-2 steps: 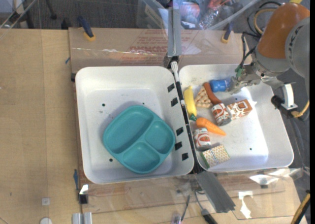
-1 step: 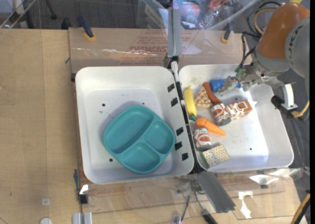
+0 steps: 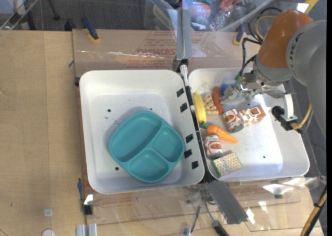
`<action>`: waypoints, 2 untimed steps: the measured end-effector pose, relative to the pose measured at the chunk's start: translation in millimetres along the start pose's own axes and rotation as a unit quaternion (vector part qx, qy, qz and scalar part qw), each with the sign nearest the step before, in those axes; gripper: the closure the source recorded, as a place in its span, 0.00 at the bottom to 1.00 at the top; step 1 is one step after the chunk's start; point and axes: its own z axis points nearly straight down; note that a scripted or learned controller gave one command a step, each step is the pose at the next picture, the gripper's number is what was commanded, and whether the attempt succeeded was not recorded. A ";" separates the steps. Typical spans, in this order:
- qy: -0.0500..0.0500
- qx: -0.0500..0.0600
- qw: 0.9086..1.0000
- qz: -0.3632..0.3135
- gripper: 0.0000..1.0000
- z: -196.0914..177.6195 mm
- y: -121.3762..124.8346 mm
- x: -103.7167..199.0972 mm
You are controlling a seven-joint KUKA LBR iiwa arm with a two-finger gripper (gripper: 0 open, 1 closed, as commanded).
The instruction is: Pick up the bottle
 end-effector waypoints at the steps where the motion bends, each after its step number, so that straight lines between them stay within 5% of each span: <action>1: -0.001 -0.001 1.000 0.000 1.00 -11.0 0.8 -1.0; 2: 0.002 0.002 0.998 -0.066 1.00 -95.9 9.5 95.0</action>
